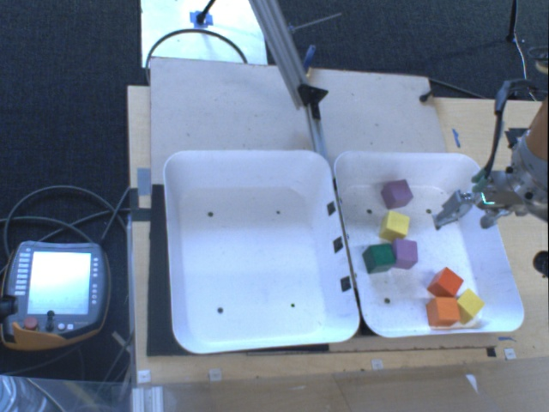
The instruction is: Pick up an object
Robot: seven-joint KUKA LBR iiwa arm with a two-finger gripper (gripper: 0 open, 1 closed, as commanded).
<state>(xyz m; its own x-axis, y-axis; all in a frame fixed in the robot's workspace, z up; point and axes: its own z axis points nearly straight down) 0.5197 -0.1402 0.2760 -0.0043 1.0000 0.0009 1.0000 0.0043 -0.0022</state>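
Several small cubes lie in the right bin [497, 256]. A purple cube [396, 193] sits furthest back, with a yellow cube [395, 225] just in front of it. A green cube [378, 257] and a second purple cube [405, 252] touch side by side. Near the front right corner, two orange cubes [445, 281] [443, 311] and a small yellow cube [470, 305] are clustered. My gripper [466, 215] hangs over the bin's right side, to the right of the yellow cube. It is open with nothing between its fingers.
The left bin [184, 256] stands beside the right one. A metal pole [279, 37] slants across the back of the bench. A teach pendant [53, 294] with cables lies off the bench at the left.
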